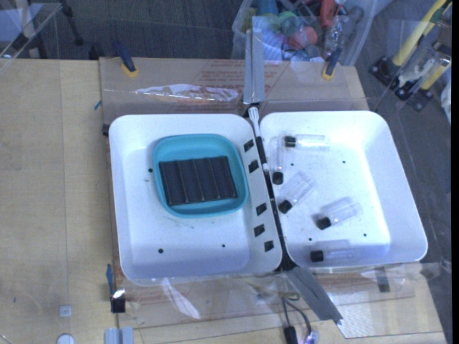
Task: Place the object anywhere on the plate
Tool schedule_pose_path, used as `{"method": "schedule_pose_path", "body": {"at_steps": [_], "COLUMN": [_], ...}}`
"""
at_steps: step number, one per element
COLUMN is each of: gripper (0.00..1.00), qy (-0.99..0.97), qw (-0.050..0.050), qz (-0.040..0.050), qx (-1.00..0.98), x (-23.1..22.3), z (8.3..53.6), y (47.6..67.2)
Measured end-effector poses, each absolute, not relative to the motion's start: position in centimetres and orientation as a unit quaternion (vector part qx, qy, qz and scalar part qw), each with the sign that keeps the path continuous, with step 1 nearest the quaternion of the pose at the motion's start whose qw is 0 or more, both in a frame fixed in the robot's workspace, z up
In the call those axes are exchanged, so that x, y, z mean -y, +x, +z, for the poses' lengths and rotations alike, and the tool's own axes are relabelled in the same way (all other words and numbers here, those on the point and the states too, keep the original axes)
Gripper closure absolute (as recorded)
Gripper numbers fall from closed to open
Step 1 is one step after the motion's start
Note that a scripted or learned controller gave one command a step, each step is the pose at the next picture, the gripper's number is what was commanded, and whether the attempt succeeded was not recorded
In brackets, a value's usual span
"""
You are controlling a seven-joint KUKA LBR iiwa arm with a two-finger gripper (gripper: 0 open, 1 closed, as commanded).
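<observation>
Pick not begun — clear vials are lying at three o'clock of the teal plate; end effector's state — cannot tell.

Two bins, side by side on bench.
The plate is set in the left bin; right of the plate, four vials are scattered in the right bin.

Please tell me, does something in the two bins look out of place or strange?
Nothing looks spilled or broken. The teal plate in the left bin carries a dark ribbed block, set slightly askew. In the right bin, four clear vials with black caps lie on their sides, scattered at different angles.
</observation>
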State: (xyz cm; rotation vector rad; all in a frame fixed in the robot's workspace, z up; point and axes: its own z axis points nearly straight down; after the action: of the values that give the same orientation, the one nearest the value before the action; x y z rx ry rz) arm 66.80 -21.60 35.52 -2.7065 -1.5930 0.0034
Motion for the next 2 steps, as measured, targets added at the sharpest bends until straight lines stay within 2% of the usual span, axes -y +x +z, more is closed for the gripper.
{"method": "schedule_pose_path", "body": {"at_steps": [1, 2], "gripper": [0.0, 0.0], "qy": [-0.878, -0.883], "qw": [0.002, 0.003], "qz": [0.0025, 0.003], "qx": [0.478, 0.469], "x": [20.0, 19.8], "z": [28.2, 25.2], "y": [66.7, 66.7]}}
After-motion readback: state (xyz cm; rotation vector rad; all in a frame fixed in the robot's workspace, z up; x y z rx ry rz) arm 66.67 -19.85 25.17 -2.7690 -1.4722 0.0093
